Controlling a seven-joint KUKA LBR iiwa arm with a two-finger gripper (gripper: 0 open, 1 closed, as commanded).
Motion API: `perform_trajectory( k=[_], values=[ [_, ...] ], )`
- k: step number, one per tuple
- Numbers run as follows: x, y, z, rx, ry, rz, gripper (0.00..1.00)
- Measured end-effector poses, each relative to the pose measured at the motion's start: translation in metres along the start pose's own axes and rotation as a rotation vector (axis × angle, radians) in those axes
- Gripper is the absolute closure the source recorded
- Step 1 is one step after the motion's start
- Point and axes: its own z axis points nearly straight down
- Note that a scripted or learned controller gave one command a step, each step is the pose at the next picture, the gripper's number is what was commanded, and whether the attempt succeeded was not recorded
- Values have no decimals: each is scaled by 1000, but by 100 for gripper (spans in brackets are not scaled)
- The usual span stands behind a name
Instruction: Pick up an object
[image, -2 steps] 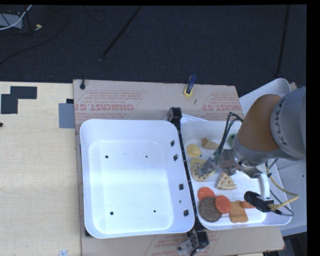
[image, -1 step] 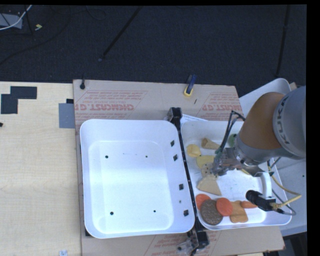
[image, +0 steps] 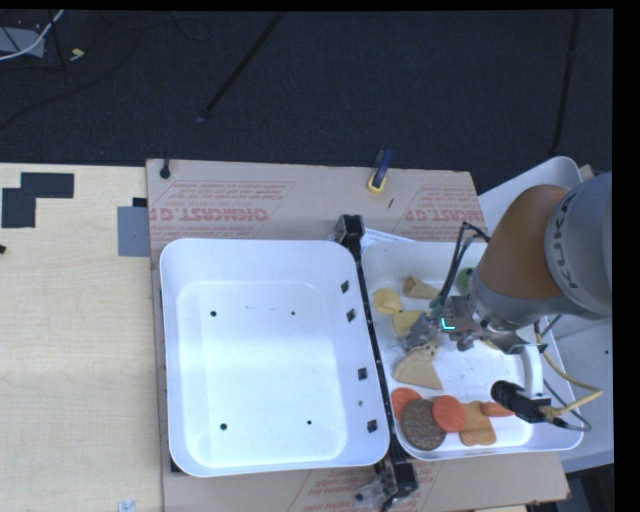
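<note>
A pale wooden bench (image: 70, 350) carries a printed cardboard sheet (image: 300, 200); on that cardboard sit two white bins, left bin (image: 180, 350) beside right bin (image: 470, 450).

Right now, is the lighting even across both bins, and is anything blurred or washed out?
Camera view: left bin floor glares bright near its centre, shadowed along the near wall; right bin evenly lit, arm shading part of it; food pieces soft but distinguishable; claw area dark and murky.
</note>
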Motion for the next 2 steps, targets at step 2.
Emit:
perform_trajectory(
  k=[2],
  values=[
    [26,49,25,7,1,-14,0]
  ],
)
